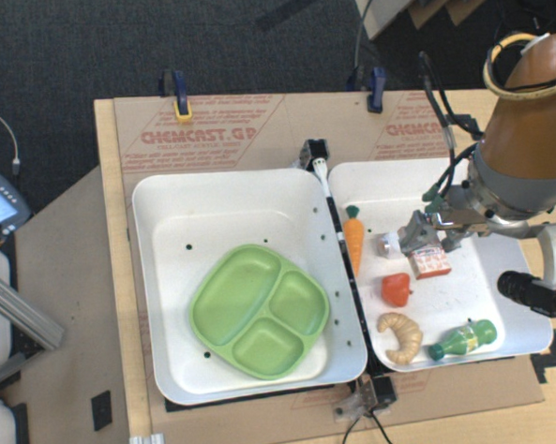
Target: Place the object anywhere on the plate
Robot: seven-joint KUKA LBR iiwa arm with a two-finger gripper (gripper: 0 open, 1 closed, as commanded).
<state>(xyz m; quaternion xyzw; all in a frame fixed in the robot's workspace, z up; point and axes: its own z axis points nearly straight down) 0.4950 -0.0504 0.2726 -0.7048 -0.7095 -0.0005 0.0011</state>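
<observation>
1. So, starting at the left of the frame: the green plate [258,310] sits in the left bin [159,271], a bit below centre, with nothing on it. That's the drop spot, so the task looks to be at the picking stage, not the placing one.
2. Moving right past the divider, the carrot [354,242] lies along the left wall of the right bin [520,338], long axis running up and down the frame, green top toward the upper edge.
3. Lower centre-right: a red tomato-ish thing [397,289], a croissant [402,335] and a green bottle [465,338] lying on its side, cap toward the left.
4. Further right, the gripper [420,236] hovers low over a small red and white box [432,262], which sits roughly square in the frame with no strong long axis. That's my guess for the target.
5. Fingers: honestly can't tell if they're wide or narrow from this angle.
6. Next move, I reckon: get a solid grab, lift clear of the divider, then swing left to the plate.
</observation>
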